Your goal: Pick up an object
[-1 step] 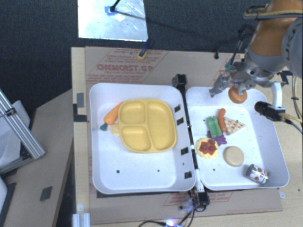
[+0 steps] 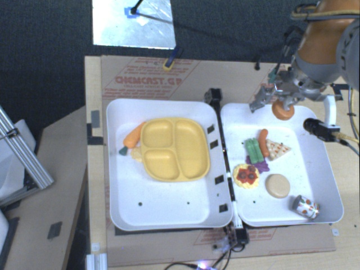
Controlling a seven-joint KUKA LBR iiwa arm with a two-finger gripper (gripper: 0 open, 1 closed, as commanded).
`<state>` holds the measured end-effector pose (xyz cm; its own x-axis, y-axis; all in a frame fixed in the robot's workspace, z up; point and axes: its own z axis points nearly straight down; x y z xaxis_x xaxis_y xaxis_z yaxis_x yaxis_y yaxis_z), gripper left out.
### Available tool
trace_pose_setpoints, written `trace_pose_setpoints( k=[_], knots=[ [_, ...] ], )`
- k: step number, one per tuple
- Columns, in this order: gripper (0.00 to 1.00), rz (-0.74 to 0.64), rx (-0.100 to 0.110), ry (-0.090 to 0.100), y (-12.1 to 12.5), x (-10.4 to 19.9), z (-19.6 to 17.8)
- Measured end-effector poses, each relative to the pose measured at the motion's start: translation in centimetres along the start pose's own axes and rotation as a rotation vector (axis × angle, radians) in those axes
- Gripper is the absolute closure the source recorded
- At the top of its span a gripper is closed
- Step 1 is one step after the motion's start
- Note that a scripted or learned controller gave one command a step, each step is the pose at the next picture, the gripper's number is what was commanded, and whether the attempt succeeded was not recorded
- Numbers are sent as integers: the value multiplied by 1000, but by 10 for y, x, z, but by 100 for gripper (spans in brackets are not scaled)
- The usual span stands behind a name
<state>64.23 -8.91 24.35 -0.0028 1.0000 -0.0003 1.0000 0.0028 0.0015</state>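
1. Camera view: my gripper hangs above the right bin's far edge, an orange round thing between my fingers (seemingly gripped).
2. I judge the pick nearly done; lifting clear remains.

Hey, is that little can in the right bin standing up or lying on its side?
On its side. The can lies tipped near the front right corner of the right bin, its round end facing the camera.
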Motion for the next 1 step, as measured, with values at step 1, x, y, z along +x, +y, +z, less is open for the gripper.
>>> trace_pose_setpoints(
  k=[1],
  knots=[
    [0, -3, 4, 1, 5, 6, 60]
  ],
)
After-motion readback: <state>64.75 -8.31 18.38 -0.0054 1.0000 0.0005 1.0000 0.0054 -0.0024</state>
